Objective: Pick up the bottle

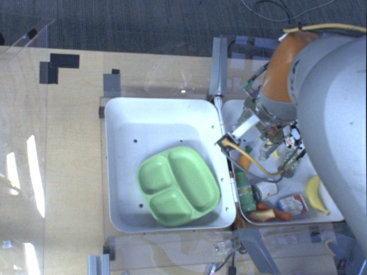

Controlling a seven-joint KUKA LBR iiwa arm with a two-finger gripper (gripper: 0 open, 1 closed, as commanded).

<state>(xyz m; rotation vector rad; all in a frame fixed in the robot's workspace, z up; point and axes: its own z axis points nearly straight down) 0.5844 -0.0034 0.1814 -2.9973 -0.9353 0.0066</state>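
Nearest the camera: right white bin's front edge, clutter packed along it. One small red-and-white pouch-like packet, one yellow banana, a couple of reddish-orange bits of produce, too jumbled to count surely.

Task item: one green plastic bottle with a dark label, lying flat against that bin's left wall. It sits just below and slightly left of the claw, on the camera side. Long axis runs roughly near-to-far, along the wall. A pale round cap-like thing lies just beside its right flank; can't tell if it belongs to it.

Claw hangs over the bin's middle, wrist cabling and a yellow-brown hose looped around it. Fingers are buried in that mess, so I can't tell whether it's spread or closed. Nothing visibly held.

My read: next move is a short drop toward the camera and leftward, fingers straddling the bottle across its width. The wall leaves little room on that side, so there's risk of a finger landing on the rim.

Left of the claw: second white bin, one light green three-compartment plastic plate.

One arm, so no choice of reach.
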